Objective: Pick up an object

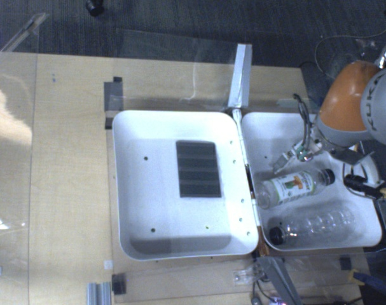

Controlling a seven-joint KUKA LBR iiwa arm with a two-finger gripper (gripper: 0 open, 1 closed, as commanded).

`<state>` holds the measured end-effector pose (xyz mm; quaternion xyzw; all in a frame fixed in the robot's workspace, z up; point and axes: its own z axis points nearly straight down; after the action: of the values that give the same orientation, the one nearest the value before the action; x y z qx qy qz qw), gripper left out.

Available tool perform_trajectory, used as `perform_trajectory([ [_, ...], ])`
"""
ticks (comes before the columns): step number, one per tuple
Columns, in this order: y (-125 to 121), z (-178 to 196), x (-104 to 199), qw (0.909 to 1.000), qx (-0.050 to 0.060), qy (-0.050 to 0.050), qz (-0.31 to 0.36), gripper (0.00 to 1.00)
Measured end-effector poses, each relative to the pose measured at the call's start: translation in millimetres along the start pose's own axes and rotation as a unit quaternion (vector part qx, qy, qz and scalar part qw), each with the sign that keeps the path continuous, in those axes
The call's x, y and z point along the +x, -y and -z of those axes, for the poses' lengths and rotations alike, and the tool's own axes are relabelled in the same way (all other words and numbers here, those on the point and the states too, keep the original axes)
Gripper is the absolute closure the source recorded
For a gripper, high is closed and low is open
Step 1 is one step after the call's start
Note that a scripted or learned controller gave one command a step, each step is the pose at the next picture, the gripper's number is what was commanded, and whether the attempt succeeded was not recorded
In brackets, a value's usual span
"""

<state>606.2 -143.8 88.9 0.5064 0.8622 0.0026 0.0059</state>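
My claw (pixel 297 154) hangs over the far part of the right bin (pixel 269 129), just beyond the clear bottle with the label (pixel 294 187). From this slanted view above, I cannot tell how my claw is set; it is a small tangle of metal and cable at the end of my wrist. Nothing sits in it that I can see. My arm comes in from the right, the orange band (pixel 345 100) showing above the bin's far right corner.

The labelled bottle lies on its side across the middle of the right bin, its dark cap (pixel 327 177) pointing right and its base toward the wall shared with the left bin. It lies just near of my claw; whether they touch I cannot tell. A second bottle, clear plastic with a ribbed body (pixel 313 224), lies on its side nearer the camera, along the near wall of the same bin, with its black cap (pixel 276 235) pointing left. The two bottles lie close and roughly parallel.

In the left bin (pixel 132 170), a dark ridged rectangular block (pixel 198 169) lies flat near the middle, well apart from my claw.
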Motion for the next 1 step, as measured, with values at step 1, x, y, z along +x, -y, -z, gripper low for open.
perform_trajectory([
  [1, -1.7, 0.8, 47.2, 0.9997, 0.0, -0.001, -0.025, 0.0],
])
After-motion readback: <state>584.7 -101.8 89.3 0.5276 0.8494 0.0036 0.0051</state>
